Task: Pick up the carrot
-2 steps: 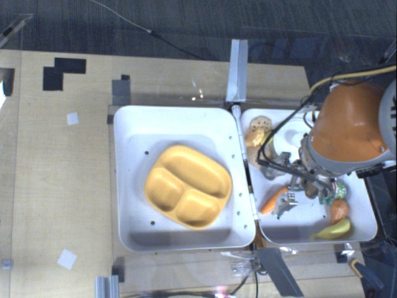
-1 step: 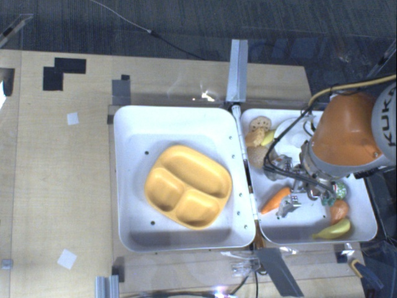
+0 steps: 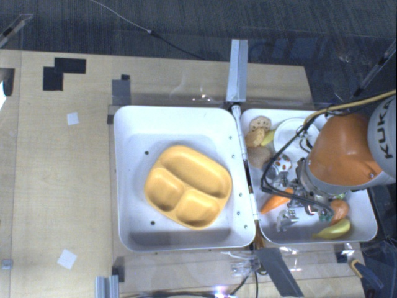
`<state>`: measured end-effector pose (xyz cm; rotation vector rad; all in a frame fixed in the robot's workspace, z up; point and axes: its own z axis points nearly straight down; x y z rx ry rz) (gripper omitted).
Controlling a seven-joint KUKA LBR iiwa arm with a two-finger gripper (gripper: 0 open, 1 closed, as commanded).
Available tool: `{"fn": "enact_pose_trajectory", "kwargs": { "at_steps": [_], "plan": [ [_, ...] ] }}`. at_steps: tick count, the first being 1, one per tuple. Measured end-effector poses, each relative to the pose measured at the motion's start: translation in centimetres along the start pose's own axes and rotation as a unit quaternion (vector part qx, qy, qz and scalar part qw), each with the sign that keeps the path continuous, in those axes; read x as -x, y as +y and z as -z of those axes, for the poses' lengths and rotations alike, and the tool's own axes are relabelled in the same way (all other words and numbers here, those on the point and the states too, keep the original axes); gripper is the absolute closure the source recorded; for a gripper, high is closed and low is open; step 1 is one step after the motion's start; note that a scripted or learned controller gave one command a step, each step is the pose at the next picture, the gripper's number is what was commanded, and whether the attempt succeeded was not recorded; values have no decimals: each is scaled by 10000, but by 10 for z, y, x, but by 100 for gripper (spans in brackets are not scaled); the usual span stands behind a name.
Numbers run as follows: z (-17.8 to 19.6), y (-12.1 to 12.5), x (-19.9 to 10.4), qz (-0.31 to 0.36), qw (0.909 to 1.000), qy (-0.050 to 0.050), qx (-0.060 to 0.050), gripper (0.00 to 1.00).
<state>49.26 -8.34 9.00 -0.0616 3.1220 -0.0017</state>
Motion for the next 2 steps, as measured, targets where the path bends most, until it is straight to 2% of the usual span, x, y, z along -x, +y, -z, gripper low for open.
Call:
{"fn": "enact_pose_trajectory", "kwargs": {
  "at_steps": [1, 2],
  "plan": [
    [98, 56, 29, -894, 9960, 17, 12, 0],
    [95, 30, 2, -571, 9984, 53, -1, 0]
  ]
}}
